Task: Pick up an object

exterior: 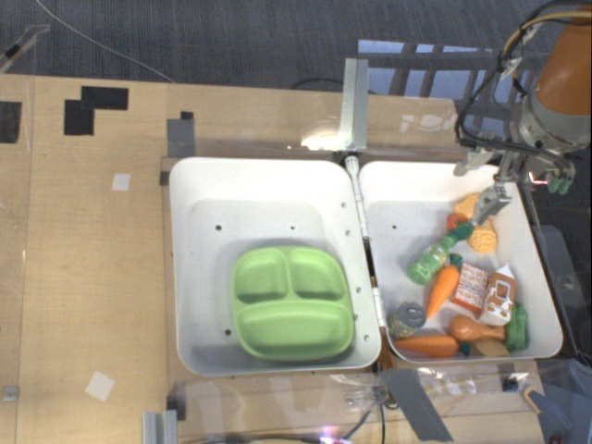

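Claw over right bin's far corner above toy food; green divided plate in left bin.

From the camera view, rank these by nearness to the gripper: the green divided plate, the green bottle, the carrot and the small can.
Measured from the gripper, at the right bin's far right:
1. green bottle, just below and left of it, mid bin.
2. carrot, lower, under the bottle.
3. small can, near the bin's front left corner.
4. green divided plate, in the left bin.

Grey arm, orange band, black cables
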Controlling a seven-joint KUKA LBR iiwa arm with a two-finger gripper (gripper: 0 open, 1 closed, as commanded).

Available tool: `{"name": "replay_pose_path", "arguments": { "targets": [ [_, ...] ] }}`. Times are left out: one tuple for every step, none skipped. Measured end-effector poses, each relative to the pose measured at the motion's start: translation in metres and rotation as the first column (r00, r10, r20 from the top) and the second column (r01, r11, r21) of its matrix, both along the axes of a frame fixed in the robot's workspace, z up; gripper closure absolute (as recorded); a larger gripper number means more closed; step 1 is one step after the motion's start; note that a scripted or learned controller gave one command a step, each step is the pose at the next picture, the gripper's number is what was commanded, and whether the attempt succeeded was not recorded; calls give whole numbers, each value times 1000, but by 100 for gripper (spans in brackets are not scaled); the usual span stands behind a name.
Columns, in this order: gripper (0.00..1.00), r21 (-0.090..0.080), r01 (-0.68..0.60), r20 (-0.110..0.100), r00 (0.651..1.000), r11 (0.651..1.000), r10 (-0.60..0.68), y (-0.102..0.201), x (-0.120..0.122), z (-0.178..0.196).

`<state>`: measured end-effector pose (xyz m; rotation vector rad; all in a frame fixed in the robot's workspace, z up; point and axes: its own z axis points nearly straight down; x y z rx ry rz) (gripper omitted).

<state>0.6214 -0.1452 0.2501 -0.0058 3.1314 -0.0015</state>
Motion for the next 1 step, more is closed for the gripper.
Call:
{"name": "replay_pose_path", "arguments": {
  "targets": [
    [0,2,-137,-8,991,991,137,-7,1,-105]
  ]
}}
